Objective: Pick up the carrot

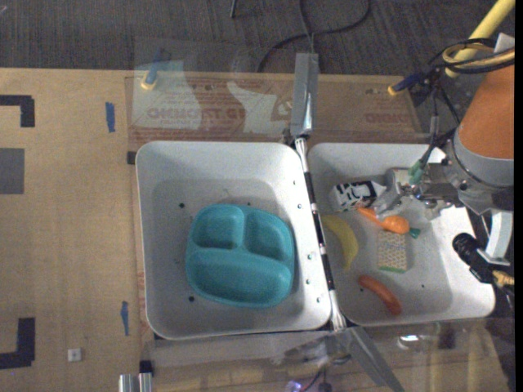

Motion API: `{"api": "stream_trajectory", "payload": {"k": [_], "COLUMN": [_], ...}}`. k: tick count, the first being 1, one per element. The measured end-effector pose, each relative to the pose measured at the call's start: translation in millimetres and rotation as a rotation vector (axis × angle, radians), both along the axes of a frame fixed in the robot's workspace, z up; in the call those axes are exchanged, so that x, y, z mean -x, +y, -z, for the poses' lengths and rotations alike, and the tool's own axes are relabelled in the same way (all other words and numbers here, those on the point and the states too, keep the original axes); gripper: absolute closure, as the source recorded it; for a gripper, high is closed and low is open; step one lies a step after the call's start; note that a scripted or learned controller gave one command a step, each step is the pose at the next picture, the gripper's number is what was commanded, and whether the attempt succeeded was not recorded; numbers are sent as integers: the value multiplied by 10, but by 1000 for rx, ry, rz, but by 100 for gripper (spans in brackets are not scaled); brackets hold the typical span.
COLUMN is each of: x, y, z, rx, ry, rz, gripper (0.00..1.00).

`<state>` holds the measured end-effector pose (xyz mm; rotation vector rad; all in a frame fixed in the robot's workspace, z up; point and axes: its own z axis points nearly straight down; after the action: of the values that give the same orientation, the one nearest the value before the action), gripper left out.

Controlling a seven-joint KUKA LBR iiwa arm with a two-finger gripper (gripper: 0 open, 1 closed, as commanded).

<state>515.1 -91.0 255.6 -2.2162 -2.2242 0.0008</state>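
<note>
The gripper point(398, 193) is in the right bin point(458, 296), at about 2 o'clock from the middle of the view, and it comes in from the arm point(490, 129) at the 3 o'clock side. Its metal fingers point toward 9 o'clock, and they stand just above the carrot point(384, 220). I cannot tell how far the pincer is open, because the fingers are small and blurred here; I also cannot tell if they touch the carrot or only hang over it, and the carrot is not clearly between them. The carrot lies near the middle of the right bin, with its thin end toward 10 o'clock and its thick orange end toward 4 o'clock. At 10 o'clock from the carrot is a black and white toy point(353, 194). A yellow banana point(343, 240) lies at 8 o'clock from it, a checkered sponge point(392, 252) just at 6 o'clock, and an orange sausage point(381, 293) further at 6 o'clock. The left bin point(163, 178) bears a teal divided plate point(239, 254).
</note>
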Motion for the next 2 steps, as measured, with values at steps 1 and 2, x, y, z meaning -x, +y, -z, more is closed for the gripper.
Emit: {"api": "stream_trajectory", "payload": {"k": [1, 2], "x": [-401, -704], "y": [-532, -595], "z": [1111, 1678], "rx": [0, 2], "ry": [-1, -9], "rz": [78, 94], "gripper": [0, 0]}}
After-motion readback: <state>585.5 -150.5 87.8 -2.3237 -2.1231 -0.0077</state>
